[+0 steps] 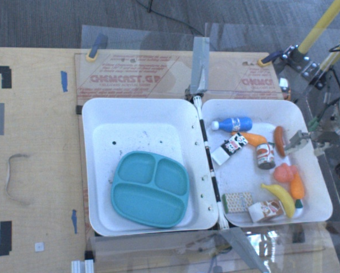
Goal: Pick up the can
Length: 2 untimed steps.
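Camera view: the can (265, 156) is lying in the right bin (238, 186), between a hot dog (280, 140) and a small carton (232, 145). The tool (299, 141) is hovering near the bin's right rim; its opening cannot be told. Picking up is not yet done.

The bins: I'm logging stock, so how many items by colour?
Teal: 1, tray
Blue: 1, bottle
Orange or red: 4, carrots, sausage, peach
Yellow: 1, banana
Mixed prints: 4, can, cartons, sponge
Total: 11
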Each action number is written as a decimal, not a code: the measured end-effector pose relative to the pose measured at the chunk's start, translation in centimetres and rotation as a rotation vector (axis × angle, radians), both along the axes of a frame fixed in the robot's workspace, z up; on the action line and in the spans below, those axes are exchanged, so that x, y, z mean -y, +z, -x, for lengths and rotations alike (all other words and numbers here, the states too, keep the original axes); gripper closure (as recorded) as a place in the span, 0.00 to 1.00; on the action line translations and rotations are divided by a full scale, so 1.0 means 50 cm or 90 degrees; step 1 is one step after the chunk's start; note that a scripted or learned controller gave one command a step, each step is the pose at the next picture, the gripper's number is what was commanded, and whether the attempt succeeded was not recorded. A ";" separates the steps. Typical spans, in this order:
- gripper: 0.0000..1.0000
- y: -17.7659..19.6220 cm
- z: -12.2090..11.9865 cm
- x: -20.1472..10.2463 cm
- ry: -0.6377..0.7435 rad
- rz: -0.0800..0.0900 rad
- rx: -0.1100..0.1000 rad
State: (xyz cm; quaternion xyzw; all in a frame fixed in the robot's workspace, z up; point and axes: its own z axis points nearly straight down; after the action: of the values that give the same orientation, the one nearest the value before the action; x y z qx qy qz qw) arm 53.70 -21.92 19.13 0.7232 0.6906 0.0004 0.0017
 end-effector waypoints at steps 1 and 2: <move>0.00 -0.206 -0.105 -0.135 -0.100 0.000 0.003; 0.00 -0.205 -0.064 -0.139 -0.045 -0.001 0.003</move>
State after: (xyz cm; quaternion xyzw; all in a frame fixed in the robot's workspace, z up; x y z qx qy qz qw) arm 56.90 -14.96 8.88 0.7471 0.6647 0.0028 0.0025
